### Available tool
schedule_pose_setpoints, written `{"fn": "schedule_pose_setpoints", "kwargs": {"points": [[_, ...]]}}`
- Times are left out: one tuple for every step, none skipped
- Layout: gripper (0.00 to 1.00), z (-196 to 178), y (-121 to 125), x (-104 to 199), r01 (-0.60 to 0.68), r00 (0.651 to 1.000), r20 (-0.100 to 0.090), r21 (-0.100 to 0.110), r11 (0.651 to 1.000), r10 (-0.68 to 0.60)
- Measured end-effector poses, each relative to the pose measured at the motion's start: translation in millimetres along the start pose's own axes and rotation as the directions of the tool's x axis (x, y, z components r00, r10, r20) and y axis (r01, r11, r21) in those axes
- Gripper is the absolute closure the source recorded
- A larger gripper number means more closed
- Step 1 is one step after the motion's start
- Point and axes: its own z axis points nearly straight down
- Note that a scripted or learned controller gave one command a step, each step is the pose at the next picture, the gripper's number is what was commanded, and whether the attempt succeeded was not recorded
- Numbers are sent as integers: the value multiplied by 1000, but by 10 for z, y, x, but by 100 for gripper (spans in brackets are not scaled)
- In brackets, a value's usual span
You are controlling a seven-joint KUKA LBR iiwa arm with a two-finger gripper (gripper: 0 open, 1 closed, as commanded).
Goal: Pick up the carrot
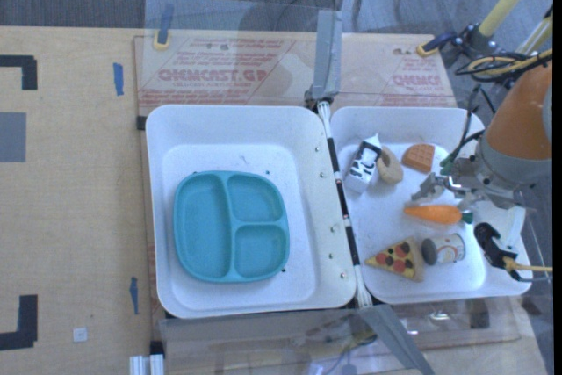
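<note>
The orange carrot (432, 212) lies on its side in the middle of the right bin (470, 281), pointing left to right. My gripper (446, 187) hangs right over the carrot's upper edge, reaching in from the right under the grey wrist and its orange band (524, 114). The metal parts of the gripper sit close to the carrot; I cannot tell if they touch it. Nothing shows the carrot lifted off the bin floor.
Also in the right bin: a black-and-white carton (364, 162), a beige lump (391, 169), a brown waffle piece (420, 157), a pizza slice (397, 259) and a small can (443, 248). The left bin (167, 136) holds a teal divided plate (231, 226).
</note>
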Motion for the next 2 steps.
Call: {"fn": "schedule_pose_setpoints", "kwargs": {"points": [[0, -4, -236, -155, 392, 920, 0, -3, 920, -392], [100, -91, -218, -199, 387, 922, 6, -6, 922, -387]]}}
